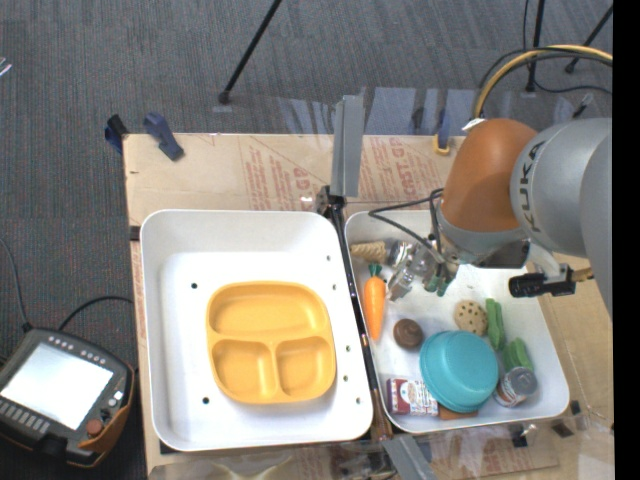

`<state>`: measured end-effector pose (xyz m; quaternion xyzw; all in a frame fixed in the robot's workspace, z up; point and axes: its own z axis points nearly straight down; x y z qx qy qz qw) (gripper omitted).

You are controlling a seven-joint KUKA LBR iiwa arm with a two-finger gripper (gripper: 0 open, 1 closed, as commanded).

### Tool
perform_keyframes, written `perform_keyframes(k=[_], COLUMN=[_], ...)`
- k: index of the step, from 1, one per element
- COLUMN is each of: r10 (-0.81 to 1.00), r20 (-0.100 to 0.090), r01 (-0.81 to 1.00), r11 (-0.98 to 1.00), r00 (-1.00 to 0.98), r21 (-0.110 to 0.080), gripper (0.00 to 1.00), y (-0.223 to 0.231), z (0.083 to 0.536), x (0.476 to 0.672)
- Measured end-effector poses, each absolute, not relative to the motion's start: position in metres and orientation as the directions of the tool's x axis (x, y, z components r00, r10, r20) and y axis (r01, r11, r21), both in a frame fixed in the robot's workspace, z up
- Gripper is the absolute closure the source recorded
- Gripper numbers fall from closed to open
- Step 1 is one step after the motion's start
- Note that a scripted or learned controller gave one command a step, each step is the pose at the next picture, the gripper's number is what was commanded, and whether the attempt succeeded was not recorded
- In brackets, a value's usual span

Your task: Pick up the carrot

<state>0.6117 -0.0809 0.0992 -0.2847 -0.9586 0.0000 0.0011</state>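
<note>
The orange carrot (pixel 373 306) with a green top lies lengthwise along the left wall of the right bin (pixel 555 373), its tip pointing toward the front. My gripper (pixel 418 269) hangs just to the right of the carrot's leafy end and slightly behind it, under the arm's orange band. Nothing of the carrot is lifted; it rests on the bin floor.
In the right bin are a teal bowl (pixel 458 370), a brown round piece (pixel 407 333), a cookie (pixel 470 316), green vegetables (pixel 493 324), a can (pixel 512 386) and a red carton (pixel 412 396). A yellow divided plate (pixel 270 341) sits in the left bin (pixel 170 258).
</note>
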Motion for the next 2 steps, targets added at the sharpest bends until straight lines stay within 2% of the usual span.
perform_keyframes(k=[1, 2], r10=[0.626, 0.57], r20=[-0.006, 0.005], r01=[0.626, 0.57], r11=[0.78, 0.821], r00=[-0.78, -0.821], r21=[0.009, -0.001], gripper=[1.0, 1.0], y=[0.006, 0.059], z=[0.193, 0.186], x=[0.576, 0.503])
